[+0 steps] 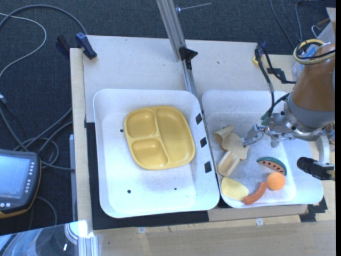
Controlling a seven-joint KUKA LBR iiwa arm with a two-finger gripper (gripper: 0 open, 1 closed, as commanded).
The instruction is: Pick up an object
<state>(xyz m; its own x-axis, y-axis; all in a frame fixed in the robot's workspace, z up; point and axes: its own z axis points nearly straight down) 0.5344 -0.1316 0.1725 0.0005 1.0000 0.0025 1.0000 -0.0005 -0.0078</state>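
In the right bin (242,101) | gripper (254,136) low over tan pieces (230,143), finger opening indiscernible | watermelon slice (272,165), orange ball (275,181), carrot (255,193) nearby | yellow divided plate (159,136) in left bin (112,159) | no legible writing.

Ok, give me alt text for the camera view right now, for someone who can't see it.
The end effector hangs over the right bin, near tan food pieces, a watermelon slice, an orange ball and a carrot. The left bin holds a yellow divided plate.
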